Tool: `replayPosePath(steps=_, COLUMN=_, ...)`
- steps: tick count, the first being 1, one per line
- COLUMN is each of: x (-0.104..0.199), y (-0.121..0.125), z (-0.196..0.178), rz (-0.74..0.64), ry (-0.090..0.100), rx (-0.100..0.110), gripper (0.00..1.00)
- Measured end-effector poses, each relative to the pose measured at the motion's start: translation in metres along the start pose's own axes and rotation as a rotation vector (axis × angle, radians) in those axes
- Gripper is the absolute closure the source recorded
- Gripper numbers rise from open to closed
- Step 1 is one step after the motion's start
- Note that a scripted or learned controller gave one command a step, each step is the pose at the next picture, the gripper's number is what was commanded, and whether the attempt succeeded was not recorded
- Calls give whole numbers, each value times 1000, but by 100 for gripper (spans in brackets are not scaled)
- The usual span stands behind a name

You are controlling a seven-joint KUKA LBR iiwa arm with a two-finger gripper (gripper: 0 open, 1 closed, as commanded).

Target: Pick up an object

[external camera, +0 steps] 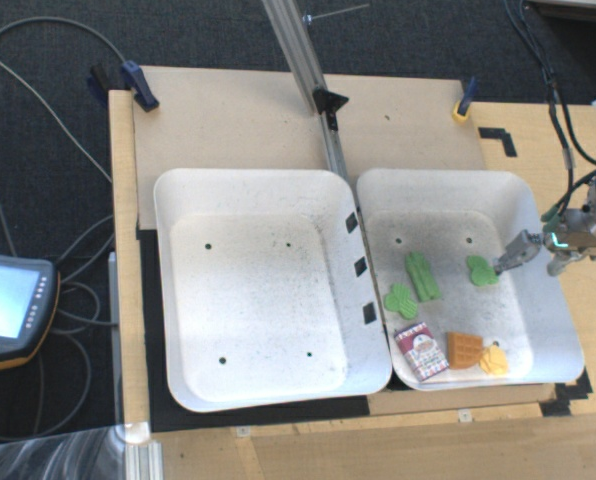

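At the near edge of the right bin [538,363] lie three small things side by side: a dark red patterned packet [420,352], an orange waffle-like block [465,349] and a yellow piece [494,360] touching it. All look light and toy-like; the packet is flat and would be awkward to pinch from above, while the orange block looks stiffer, with straight sides to close on

A little farther in sit a green lumpy piece [401,302] and, just beside it, a long green ribbed piece [422,275], best taken across its narrow width

Farther right, a small round green object [481,271] lies on the bin floor, and the gripper [508,259] reaches in from the right, its tip touching or just beside that object. I cannot tell its state or whether it has the object. This piece is probably light, perhaps soft, and its rounded form could slip; pinch it across the middle

The left bin [178,268] lies alongside
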State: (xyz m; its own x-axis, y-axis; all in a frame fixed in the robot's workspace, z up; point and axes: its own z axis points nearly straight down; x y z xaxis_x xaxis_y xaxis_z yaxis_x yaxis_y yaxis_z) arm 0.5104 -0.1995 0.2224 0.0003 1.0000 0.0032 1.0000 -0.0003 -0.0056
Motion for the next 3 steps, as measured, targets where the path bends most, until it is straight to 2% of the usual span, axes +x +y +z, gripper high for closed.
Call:
replayPosePath(steps=1, x=0, y=1, z=-2, rz=-1, ry=-2, rx=-5, gripper=0)
replayPosePath(steps=3, x=13, y=-6, z=108, rz=0, ry=1, rx=3, gripper=0)
